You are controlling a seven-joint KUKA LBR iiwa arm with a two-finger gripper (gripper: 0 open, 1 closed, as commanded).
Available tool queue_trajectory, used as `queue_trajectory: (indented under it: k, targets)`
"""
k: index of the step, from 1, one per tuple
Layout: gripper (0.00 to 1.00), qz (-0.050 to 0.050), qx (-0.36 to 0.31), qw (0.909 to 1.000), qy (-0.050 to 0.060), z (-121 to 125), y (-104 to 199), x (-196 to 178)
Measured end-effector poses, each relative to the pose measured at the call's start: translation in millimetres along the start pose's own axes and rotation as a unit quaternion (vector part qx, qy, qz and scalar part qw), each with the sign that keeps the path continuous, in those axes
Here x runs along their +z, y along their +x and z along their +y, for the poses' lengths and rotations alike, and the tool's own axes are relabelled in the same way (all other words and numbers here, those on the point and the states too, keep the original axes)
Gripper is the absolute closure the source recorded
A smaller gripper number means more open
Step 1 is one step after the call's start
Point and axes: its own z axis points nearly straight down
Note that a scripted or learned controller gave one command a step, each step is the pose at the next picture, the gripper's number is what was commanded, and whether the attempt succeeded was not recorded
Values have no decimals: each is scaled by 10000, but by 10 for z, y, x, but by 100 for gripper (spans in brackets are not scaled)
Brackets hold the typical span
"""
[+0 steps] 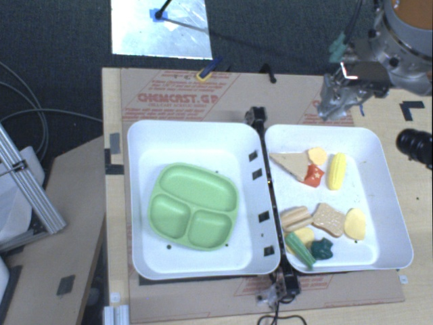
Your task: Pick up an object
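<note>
A dark carpeted floor point(61, 26) surrounds the light wooden bench point(81, 181), with a shiny square sheet point(161, 19) lying beyond its far edge and an aluminium frame point(27, 188) at left.

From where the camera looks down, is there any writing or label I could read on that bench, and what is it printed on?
"CHEMCAST GP", or close to it, in red capitals on the brown paper-covered board under the two bins; the last letters are blurred.
More red print repeats on the same board behind the right shallow white bin and along the front edge; too small and blurred to read.
The green three-compartment plastic plate and the plastic toy food pieces bear no readable text.
</note>
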Motion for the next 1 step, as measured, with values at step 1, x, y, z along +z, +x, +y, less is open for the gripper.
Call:
queue_trajectory:
  k: [1]
  targets:
    - [100,-35,62,9999,133,0,-746,906]
